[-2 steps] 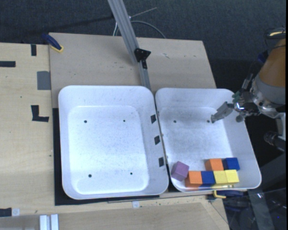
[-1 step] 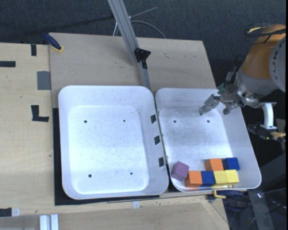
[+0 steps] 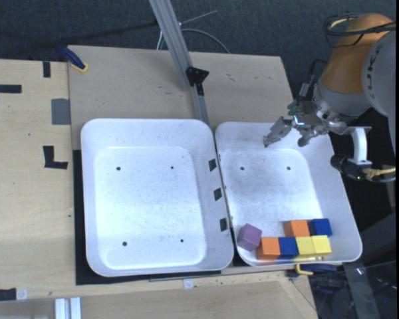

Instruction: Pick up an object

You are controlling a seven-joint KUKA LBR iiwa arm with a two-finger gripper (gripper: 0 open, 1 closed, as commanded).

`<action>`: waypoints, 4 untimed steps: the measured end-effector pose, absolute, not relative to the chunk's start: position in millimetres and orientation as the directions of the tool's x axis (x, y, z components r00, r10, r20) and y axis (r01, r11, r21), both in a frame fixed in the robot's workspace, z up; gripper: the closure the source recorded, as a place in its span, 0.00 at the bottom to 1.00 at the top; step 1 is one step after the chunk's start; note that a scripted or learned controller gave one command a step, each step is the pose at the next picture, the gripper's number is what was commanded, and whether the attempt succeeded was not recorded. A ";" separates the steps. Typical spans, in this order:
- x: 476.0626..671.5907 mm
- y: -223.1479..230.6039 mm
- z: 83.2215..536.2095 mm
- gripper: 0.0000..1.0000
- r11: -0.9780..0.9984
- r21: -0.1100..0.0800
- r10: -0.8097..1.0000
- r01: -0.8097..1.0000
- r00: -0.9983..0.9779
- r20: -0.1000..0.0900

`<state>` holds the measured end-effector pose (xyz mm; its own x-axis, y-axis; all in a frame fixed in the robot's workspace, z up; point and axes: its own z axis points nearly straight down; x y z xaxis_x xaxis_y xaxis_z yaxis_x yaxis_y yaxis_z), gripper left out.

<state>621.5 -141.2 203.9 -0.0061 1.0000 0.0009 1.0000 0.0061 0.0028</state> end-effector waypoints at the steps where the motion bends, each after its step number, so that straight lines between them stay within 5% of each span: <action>1: 586.3 -140.9 118.1 0.00 0.000 -0.011 1.000 1.000 0.000 0.002; 2: 571.9 -124.3 96.5 0.00 0.001 -0.005 1.000 1.000 -0.001 0.001; 3: 549.4 -136.8 155.4 0.00 0.000 0.003 1.000 1.000 0.000 -0.001; 4: 508.5 -146.8 88.7 0.00 -0.002 -0.006 1.000 1.000 0.002 0.001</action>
